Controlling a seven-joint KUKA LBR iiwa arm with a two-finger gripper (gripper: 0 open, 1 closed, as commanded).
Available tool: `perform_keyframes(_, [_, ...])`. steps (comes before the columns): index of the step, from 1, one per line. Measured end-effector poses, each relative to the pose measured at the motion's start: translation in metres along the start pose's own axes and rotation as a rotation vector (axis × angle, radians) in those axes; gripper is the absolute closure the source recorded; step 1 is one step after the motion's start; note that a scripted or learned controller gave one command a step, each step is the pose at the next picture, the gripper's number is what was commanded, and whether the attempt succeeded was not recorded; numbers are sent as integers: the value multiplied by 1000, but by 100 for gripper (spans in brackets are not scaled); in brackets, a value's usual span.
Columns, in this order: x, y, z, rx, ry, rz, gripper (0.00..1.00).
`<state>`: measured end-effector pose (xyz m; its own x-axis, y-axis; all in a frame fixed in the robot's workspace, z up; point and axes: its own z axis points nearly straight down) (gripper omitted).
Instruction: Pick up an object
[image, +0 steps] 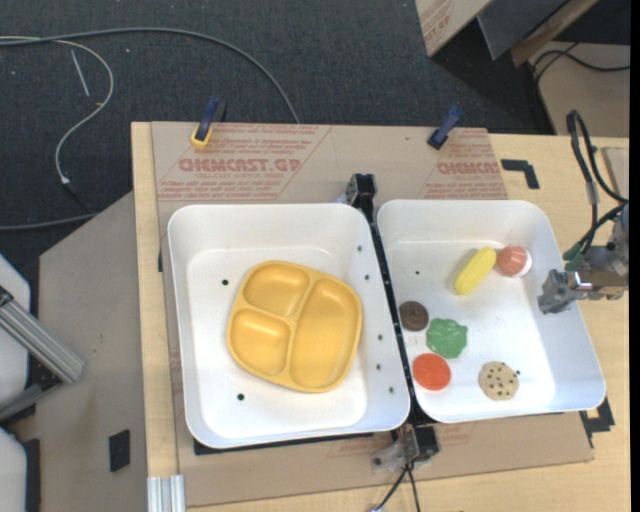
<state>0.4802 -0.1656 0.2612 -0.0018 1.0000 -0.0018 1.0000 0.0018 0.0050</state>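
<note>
The gripper (562, 292) sits at the right bin's (570, 345) three-o'clock rim; how it is set cannot be told. The yellow banana-like piece (475, 270) lies at its nine o'clock, long axis running one-to-seven, with the pink ball (513, 261) between them.

Over in the right bin (540, 225), the upper left corner lies bare. The yellow piece (475, 271), brown disc (414, 316), green lump (446, 337), orange disc (432, 372) and cookie (497, 380) crowd the lower middle, gaps narrow between them.
</note>
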Motion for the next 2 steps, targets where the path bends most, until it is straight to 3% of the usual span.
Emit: perform_keyframes(2, [100,13,12,7,4,-2,100])
